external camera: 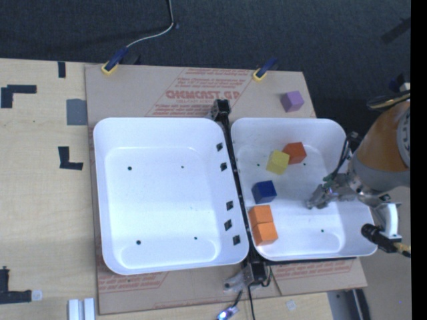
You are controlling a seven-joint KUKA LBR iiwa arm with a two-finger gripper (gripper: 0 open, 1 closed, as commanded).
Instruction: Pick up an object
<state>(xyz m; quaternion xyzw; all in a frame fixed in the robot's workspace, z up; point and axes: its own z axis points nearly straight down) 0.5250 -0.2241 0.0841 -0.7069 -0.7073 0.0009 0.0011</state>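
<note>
We note the tabletop, light wood with several dark tape marks on its left part, carrying a brown cardboard sheet with red lettering, clipped at its far edge by two yellow-and-blue clamps.

On the cardboard stand two shallow white bins side by side, touching along a black clipped seam. The left bin is the larger in the view. The right bin holds all four blocks we record below.

The arm enters from the right, its orange band above the grey wrist, and reaches over the right rim of the right bin. The tool sits low above the bin floor near the right wall, pointing left. We cannot tell how far its fingers are parted, and we see no block between them.

The orange block, the largest, lies at the near left corner of the right bin, just beside the seam. The blue block sits just behind it. The yellow block, tilted, touches the red-orange block toward the far side of the bin. All four lie well apart from the tool.

A small purple block rests on the cardboard outside the bins, beyond the right bin's far edge.
</note>
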